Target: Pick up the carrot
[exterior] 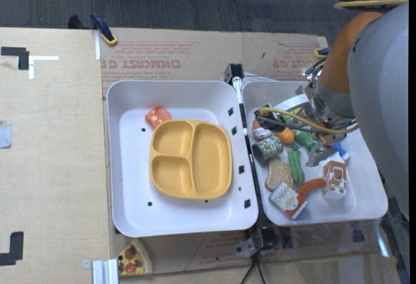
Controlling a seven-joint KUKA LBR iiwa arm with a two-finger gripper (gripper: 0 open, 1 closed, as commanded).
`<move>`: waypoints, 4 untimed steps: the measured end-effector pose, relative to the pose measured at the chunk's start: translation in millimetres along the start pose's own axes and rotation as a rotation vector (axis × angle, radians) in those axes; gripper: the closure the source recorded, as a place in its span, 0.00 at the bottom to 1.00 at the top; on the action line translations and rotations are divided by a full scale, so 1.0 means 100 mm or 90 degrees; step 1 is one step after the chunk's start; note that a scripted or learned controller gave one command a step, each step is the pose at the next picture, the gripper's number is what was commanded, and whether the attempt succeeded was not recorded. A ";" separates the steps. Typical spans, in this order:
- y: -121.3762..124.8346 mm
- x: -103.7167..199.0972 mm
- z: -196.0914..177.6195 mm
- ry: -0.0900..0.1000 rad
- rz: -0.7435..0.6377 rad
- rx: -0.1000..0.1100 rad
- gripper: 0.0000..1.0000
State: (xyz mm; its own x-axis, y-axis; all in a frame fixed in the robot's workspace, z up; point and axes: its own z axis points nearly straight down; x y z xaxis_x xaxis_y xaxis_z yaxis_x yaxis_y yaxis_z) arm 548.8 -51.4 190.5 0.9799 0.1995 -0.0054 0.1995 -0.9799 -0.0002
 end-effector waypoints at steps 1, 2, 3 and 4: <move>0.60 -0.09 0.36 0.000 0.000 0.001 0.00; 0.56 0.29 0.82 0.000 -0.002 0.001 0.00; 0.46 0.25 0.99 0.001 -0.031 0.001 0.00; -0.09 -0.17 0.00 0.002 -0.002 0.000 0.00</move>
State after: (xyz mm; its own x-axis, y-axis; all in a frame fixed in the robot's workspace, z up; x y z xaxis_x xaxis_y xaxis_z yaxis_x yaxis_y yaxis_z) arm 530.4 -45.7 191.0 0.9793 0.2026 -0.0024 0.2026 -0.9793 0.0000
